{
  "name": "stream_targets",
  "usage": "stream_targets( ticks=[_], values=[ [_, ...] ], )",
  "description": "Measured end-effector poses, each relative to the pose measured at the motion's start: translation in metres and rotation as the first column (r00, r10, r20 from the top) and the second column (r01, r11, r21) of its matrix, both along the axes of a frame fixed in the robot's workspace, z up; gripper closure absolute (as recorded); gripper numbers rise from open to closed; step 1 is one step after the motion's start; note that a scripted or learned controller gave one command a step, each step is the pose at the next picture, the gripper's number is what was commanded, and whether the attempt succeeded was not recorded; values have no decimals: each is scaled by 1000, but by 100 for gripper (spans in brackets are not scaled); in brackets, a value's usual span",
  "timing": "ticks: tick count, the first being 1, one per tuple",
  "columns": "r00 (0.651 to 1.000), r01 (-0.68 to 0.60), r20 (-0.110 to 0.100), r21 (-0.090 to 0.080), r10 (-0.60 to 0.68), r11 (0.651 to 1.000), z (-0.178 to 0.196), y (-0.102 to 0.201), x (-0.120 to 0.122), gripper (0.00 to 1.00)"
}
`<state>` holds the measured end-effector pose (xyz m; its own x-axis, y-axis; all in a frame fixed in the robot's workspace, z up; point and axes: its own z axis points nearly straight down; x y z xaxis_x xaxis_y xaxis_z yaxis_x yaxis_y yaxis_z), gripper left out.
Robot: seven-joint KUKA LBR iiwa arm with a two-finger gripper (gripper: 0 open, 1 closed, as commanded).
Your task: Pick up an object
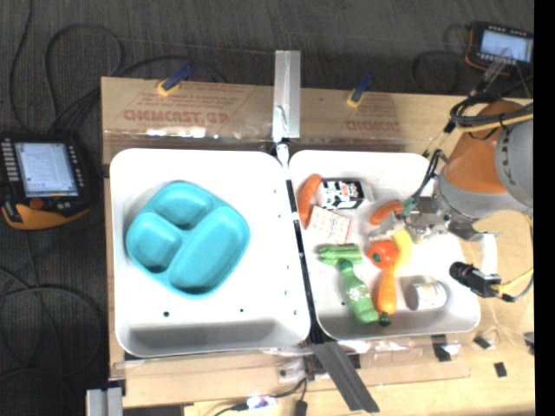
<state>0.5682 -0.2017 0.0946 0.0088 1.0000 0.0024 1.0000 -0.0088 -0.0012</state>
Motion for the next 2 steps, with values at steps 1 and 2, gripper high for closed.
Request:
stream_targets(
  ticks=[1, 2],
  values=[
    [1000, -1, -1, 3, 1, 1000, 8, 2, 0, 100],
    [997, 75, -1, -4, -75, 997, 109, 47, 12, 100]
  ],
)
